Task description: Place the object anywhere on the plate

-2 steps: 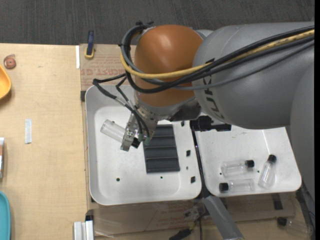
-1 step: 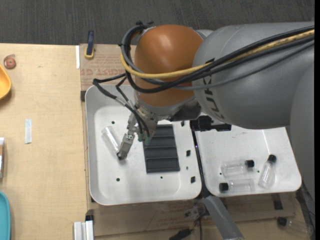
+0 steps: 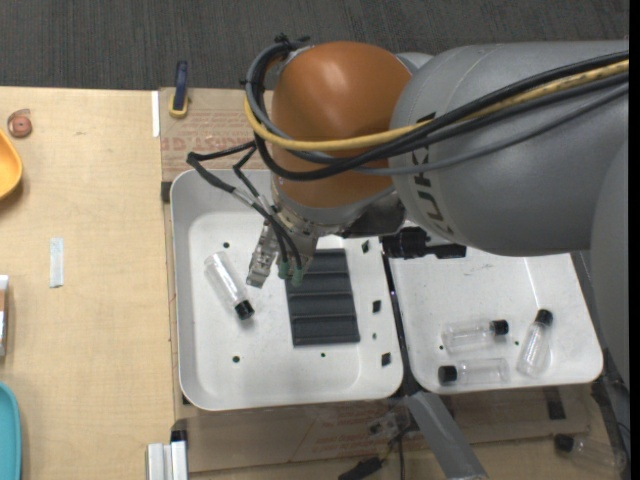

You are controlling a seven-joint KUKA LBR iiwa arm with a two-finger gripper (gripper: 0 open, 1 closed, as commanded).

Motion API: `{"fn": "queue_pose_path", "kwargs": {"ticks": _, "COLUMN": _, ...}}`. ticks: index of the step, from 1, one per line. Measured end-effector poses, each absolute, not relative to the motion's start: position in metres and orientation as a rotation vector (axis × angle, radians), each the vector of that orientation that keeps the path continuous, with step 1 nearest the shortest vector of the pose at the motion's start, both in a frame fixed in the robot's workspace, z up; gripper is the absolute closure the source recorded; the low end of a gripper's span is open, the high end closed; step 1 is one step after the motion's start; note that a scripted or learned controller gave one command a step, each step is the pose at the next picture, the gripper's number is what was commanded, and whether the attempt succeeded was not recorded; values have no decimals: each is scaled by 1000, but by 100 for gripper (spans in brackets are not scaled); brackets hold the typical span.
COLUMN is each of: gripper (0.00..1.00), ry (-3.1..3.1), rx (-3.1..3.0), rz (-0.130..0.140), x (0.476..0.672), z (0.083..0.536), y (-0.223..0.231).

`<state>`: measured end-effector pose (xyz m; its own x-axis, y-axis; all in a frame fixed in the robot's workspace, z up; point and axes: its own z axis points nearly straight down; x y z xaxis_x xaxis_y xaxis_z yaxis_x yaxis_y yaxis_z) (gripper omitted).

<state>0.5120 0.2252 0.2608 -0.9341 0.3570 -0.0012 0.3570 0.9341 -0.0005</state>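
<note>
A: What is seen in the left bin?

B: A clear plastic vial with a black cap is seen lying on its side on the white floor, toward nine o'clock of the bin. The tube is transparent and pale, its capped end pointed toward five o'clock and its rounded end toward eleven. A dark ribbed plate, rectangular and crossed by raised bands, is laid near the bin's centre, at three o'clock from the vial. The two are kept apart by a strip of bare white floor.

A: And where is the gripper placed?

B: It is hung below the arm's orange band, above the bin between the vial and the plate's upper left corner. The vial is found at about seven o'clock from the fingertips, near but not touched. Nothing is seen between the fingers; whether they are spread or closed cannot be told, as they are blurred and partly masked by cables.

A: What is held by the right bin?

B: Three more clear vials with black caps are seen there. Two are laid flat near six o'clock of that bin, one above the other, and a third is tilted at about four o'clock.

A: Is anything noted on the bench?

B: An orange object is cut off at the frame's left edge, and a small pale strip is laid on the wooden surface.
</note>
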Motion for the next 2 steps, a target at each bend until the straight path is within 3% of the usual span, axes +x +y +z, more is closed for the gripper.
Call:
{"fn": "queue_pose_path", "kwargs": {"ticks": 1, "gripper": 100, "ry": 3103, "rx": 457, "rz": 2, "x": 548, "z": 310, "y": 228}}
{"fn": "queue_pose_path", "kwargs": {"ticks": 2, "gripper": 0, "ry": 3104, "rx": 456, "rz": 2, "x": 548, "z": 310, "y": 228}}
